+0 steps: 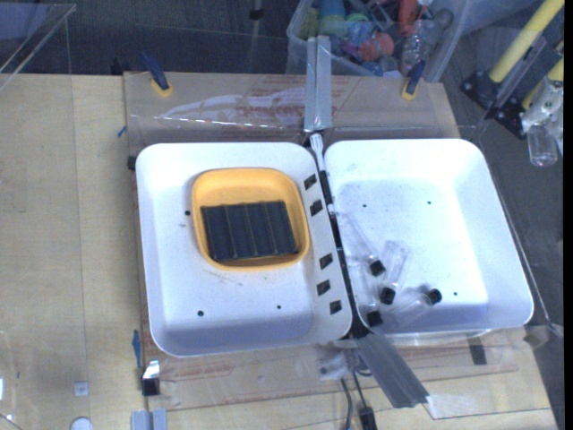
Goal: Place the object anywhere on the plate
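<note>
Yellow, the plate (250, 186) sits in the left bin (161, 267) with a dark ridged rectangular object (249, 230) lying flat on it. Clear plastic pieces (394, 280) with black caps, perhaps small vials, lie near the front left of the right bin (466, 204).

Clear bottles (394, 280) hard to distinguish
</note>
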Available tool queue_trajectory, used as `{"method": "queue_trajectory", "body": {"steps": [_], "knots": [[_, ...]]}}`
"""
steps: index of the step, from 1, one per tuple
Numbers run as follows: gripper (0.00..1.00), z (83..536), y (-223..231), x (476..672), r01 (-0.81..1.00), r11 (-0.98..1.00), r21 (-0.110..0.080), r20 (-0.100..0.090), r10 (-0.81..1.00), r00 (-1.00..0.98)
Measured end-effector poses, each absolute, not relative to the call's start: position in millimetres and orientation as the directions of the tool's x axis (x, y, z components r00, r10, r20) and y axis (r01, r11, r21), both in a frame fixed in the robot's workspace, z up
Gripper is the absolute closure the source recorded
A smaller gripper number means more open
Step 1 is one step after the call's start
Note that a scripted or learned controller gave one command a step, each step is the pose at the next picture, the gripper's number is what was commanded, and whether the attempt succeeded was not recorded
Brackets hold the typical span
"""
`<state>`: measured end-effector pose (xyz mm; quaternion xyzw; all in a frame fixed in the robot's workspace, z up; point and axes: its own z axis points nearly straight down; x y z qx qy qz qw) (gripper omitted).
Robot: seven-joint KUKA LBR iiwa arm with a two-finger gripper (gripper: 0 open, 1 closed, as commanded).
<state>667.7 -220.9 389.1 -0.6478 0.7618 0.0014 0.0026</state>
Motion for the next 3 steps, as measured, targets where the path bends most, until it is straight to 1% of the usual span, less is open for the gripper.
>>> {"method": "queue_trajectory", "body": {"steps": [1,2,3], "knots": [[1.00,436,-222,667.8,-0.989,-0.150,-0.008,-0.003,-0.989,0.150],[1.00,386,-215,659.8,-0.928,-0.374,-0.001,-0.006,-0.927,0.374],[1.00,361,-215,666.3,-0.875,-0.483,-0.001,-0.006,-0.875,0.483]]}}
